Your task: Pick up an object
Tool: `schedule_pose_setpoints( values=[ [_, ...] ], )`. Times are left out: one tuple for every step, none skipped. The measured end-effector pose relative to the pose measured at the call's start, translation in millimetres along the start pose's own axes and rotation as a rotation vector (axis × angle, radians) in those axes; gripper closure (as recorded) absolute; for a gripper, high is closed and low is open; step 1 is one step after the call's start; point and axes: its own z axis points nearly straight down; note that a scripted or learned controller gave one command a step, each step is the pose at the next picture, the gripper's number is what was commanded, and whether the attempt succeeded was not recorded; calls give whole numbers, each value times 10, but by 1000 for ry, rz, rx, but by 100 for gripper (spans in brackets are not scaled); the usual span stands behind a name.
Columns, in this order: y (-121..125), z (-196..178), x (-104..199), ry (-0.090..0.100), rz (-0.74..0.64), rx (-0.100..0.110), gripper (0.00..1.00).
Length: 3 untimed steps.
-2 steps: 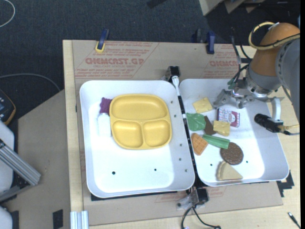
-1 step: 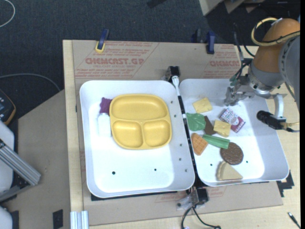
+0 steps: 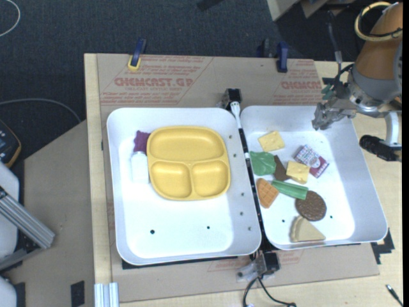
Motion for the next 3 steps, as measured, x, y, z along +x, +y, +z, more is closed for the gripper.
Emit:
schedule_pose_setpoints(
  values=[
    [4, -655, -19, -1, -1, -1, 100],
    [12, -647, -16, 1, -2, 5, 100],
    [-67, -723, 597, 6, -6, 9, 100]
  ],
)
